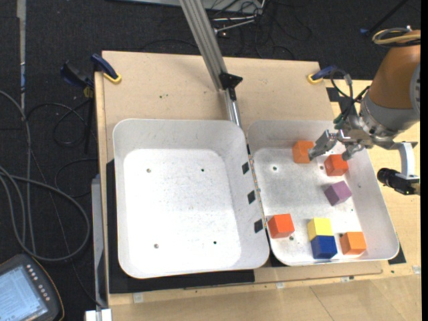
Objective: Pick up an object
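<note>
The right bin (374,199) holds several small cubes. An orange cube (302,152) and a red-orange cube (336,165) lie near its far side. My gripper (332,150) hangs over that far side, open, its fingers spread just above and between these two cubes. One fingertip is close to the orange cube's right edge and the other is above the red-orange cube. Nothing is between the fingers. A purple cube (338,192) lies a little nearer the camera.
Along the right bin's near edge sit an orange cube (281,225), a yellow cube (319,227), a blue cube (324,247) and another orange cube (352,243). The left bin (127,179) lies alongside. A metal pole (204,35) slants in from the top.
</note>
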Controlling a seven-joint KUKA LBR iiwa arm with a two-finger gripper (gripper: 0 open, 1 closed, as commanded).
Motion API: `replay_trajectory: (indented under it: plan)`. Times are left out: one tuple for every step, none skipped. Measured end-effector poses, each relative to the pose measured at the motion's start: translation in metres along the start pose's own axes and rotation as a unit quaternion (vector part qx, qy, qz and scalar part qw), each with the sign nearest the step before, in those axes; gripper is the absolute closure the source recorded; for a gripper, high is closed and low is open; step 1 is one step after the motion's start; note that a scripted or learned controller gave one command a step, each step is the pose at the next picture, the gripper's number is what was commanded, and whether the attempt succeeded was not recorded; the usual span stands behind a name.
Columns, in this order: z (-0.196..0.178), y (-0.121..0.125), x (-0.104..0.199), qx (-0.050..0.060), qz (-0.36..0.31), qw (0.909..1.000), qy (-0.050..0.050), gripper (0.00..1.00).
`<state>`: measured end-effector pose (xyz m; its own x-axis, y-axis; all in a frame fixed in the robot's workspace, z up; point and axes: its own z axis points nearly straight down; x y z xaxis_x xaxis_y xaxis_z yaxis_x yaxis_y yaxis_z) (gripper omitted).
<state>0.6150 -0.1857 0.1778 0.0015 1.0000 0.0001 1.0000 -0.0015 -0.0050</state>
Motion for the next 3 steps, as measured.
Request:
replay_trajectory:
  plan:
    - [0.056,0.01,0.002,-0.002,-0.002,1.0,0.0,0.0]
    - [0.043,0.01,0.001,-0.004,-0.001,1.0,-0.001,1.0]
    - [-0.019,0.018,0.004,-0.006,-0.002,1.0,-0.001,1.0]
